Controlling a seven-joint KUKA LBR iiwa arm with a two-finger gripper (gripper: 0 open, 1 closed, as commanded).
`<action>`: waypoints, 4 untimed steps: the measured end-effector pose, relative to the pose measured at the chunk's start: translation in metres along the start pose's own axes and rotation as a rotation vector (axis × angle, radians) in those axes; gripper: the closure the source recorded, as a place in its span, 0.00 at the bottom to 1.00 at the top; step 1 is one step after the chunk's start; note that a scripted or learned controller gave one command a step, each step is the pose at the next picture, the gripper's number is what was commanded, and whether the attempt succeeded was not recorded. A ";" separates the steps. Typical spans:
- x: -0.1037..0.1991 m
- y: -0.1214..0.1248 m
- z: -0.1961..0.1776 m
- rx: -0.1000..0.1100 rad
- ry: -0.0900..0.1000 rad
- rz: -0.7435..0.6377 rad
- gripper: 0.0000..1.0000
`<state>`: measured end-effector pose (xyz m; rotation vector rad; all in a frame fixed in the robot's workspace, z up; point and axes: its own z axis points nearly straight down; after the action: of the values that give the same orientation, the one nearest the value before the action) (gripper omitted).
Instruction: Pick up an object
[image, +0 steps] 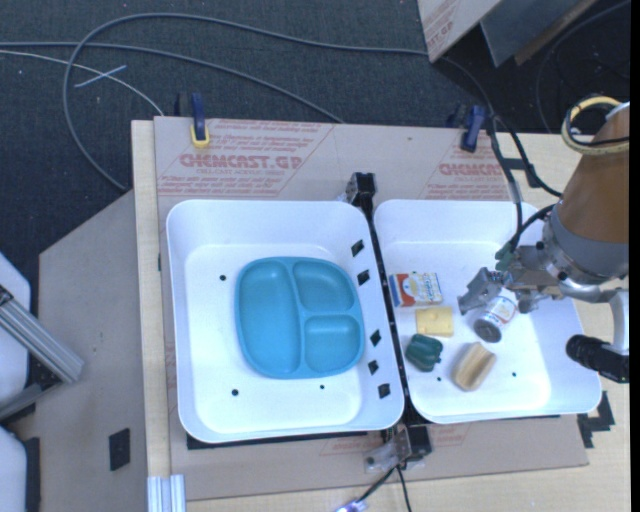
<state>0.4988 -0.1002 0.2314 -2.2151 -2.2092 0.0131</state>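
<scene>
Hovering low over the right shallow white plastic bin (560, 395), with the two-finger tool (487, 300) just above or against a small cylindrical can with a white-and-red label (495, 317). Cannot tell whether the tool is spread or closed, nor whether the can sits between its tips. Lying nearby in the same bin: a flat red-and-white printed packet (416, 289), a pale yellow square block resembling cheese (434, 321), a dark green pepper-shaped toy (424, 351) and a tan bread-roll-shaped piece (473, 366). Resting in the left white bin (190, 300): a blue three-compartment plastic plate (299, 316).

Judged handling of the can: light, rigid, smooth-walled, prone to rolling when lying on its side. Best taken across the curved wall at mid-length, never end to end.
</scene>
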 end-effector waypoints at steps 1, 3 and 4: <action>0.000 0.003 -0.006 -0.013 -0.002 -0.003 0.00; -0.008 0.011 0.105 -0.009 -0.001 -0.002 0.00; -0.007 0.018 0.141 -0.030 -0.004 -0.004 0.00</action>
<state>0.5147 -0.1070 0.0906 -2.2273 -2.2310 -0.0162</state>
